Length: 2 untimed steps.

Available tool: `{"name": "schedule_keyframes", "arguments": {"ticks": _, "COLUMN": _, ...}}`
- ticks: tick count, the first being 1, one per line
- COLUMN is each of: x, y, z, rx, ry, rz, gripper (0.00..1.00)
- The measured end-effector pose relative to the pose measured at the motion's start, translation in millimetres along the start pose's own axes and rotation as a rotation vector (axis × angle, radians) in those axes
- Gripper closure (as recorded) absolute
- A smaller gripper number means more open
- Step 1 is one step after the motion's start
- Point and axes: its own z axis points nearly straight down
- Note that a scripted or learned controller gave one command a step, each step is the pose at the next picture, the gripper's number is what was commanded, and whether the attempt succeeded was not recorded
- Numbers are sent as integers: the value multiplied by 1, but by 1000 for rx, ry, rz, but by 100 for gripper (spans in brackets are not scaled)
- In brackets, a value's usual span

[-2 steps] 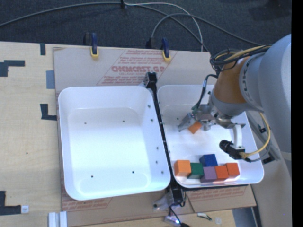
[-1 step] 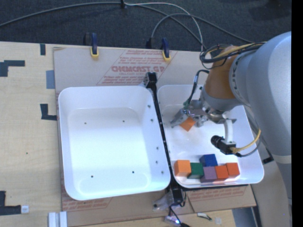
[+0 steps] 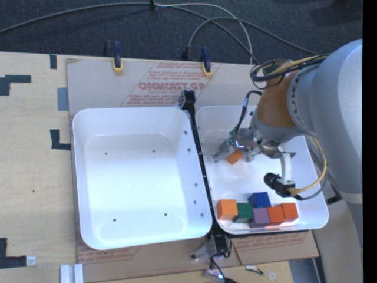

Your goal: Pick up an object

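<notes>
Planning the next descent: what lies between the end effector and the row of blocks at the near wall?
Bare white bin floor separates the end effector from the blocks, seen in the camera view.

Two bins side by side; blocks (image 3: 257, 211) cluster at right bin (image 3: 306, 158) near edge.

Your arm (image 3: 330, 99): reaches in from the right, orange band above the wrist | your gripper (image 3: 234, 152): points left and down, fingers closed around an orange block (image 3: 235, 156).
</notes>
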Motion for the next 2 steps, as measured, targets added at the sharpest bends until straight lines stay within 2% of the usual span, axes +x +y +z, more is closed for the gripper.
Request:
{"name": "schedule_keyframes", "arguments": {"ticks": 1, "x": 0, "y": 0, "z": -10, "rx": 0, "ry": 0, "rz": 0, "gripper": 100}}
{"name": "schedule_keyframes", "arguments": {"ticks": 2, "x": 70, "y": 38, "z": -104, "rx": -8, "ry": 3, "rz": -6, "gripper": 100}}
